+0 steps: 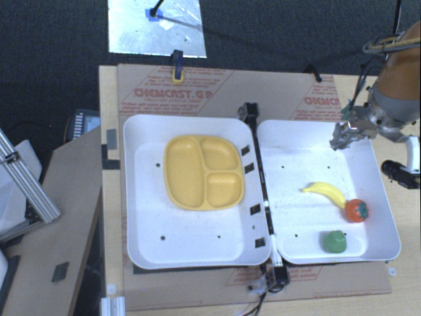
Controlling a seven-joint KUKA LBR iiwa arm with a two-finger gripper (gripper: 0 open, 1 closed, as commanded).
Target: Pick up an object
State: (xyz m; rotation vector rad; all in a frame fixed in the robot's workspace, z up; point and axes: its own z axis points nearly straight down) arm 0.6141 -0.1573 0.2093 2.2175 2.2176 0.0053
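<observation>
Camera view shows us the gripper (343,139) above the right bin (289,176), jaw opening impossible to tell, well apart from the banana (325,192) touching the tomato (356,210), so a grasp may slip.

dark carpet (52,38) is covering the floor around the counter (197,87). a shiny metal sheet (156,18) is lying on it behind the counter. an aluminium rail (26,183) is leaning at the left.
</observation>
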